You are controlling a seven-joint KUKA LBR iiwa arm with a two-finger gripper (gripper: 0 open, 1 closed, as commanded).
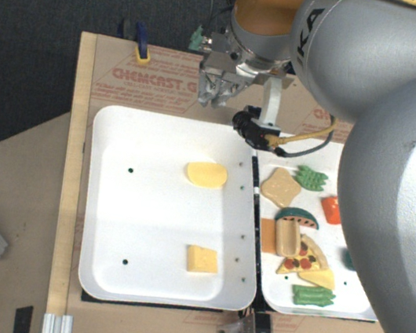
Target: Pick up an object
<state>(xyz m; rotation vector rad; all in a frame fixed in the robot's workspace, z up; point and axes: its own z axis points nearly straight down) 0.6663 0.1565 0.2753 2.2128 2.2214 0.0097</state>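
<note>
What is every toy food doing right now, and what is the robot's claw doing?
yellow oval piece: flat in the left bin, nothing touching it.
yellow square piece: flat in the left bin, alone.
bread slice: flat in the right bin.
pizza slice: flat, among other toys.
green piece: flat near the front rim.
gripper: above the bench behind the bins, holding nothing visible.

Glossy white plastic bins (97,206) sit on matt brown board (96,78); the arm (401,156) looks smooth grey metal.
</note>
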